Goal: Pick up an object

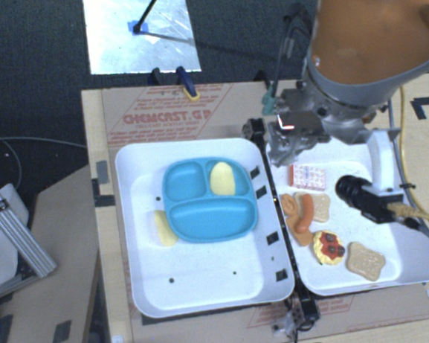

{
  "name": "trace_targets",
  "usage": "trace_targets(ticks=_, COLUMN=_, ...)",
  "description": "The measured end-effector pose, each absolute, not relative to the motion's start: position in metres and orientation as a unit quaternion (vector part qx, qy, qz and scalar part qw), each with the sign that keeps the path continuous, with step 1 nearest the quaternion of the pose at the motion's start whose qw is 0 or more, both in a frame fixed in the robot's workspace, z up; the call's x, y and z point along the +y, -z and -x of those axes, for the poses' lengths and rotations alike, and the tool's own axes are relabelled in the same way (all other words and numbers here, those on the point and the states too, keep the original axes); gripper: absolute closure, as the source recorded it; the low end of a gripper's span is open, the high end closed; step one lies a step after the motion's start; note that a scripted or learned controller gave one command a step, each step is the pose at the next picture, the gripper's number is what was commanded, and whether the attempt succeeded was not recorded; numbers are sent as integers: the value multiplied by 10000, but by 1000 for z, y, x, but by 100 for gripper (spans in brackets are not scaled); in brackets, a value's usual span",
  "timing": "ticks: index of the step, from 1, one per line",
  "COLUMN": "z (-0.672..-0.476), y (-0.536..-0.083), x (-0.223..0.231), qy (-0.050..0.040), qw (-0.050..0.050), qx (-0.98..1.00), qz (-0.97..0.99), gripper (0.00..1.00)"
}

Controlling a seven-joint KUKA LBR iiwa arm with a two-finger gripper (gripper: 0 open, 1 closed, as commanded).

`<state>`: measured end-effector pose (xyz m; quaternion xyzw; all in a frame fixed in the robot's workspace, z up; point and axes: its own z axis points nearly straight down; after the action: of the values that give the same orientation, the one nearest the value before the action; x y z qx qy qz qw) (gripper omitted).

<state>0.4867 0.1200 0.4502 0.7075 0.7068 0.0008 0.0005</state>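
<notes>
My gripper [282,152] hangs over the far left corner of the right bin [413,265], close to the divider between the bins. Just in front of it lies a small pink-and-white checked packet [307,176]. Nearer the front are an orange sausage [302,213] lying against a toast slice [321,207], a round piece with red topping [328,246], and a brown bread slice [366,261]. Nothing shows between the gripper and these items.
The left bin [209,279] holds a blue divided plate [206,209] with a pale yellow oval piece [222,178] in its far right compartment. A yellow strip [163,228] lies against the plate's left side. The big grey and orange arm [370,34] covers the right bin's far edge.
</notes>
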Motion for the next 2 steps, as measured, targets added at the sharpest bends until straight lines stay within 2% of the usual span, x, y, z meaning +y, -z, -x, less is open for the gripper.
trace_targets(ticks=1, z=-486, y=-350, x=168, qy=20, qw=-17, qx=7095, qz=-7047, gripper=100)
trace_targets(ticks=2, z=-511, y=-242, x=99, qy=25, qw=-9, qx=7053, qz=-7089, gripper=100)
